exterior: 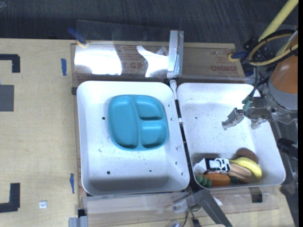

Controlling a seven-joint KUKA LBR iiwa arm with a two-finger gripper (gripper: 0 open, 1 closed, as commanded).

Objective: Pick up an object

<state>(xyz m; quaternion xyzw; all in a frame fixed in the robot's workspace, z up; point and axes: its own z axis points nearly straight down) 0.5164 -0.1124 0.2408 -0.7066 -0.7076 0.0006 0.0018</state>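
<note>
My gripper (pixel 244 120) hangs over the right side of the right bin (pixel 208 103), with the arm coming in from the right. Its two fingers are spread apart, open, with only white bin floor between them. A pile of small objects lies in the near corner of that bin, below the gripper and apart from it: a yellow banana (pixel 249 166), a brown rounded piece (pixel 246 154), a white and black toy car (pixel 217 164) and an orange carrot-like piece (pixel 218 178).
The left bin (pixel 94 164) holds a blue divided plate (pixel 138 121). A metal divider post (pixel 175 53) stands behind the seam between the bins. Yellow cables (pixel 270 37) hang at the upper right near the arm.
</note>
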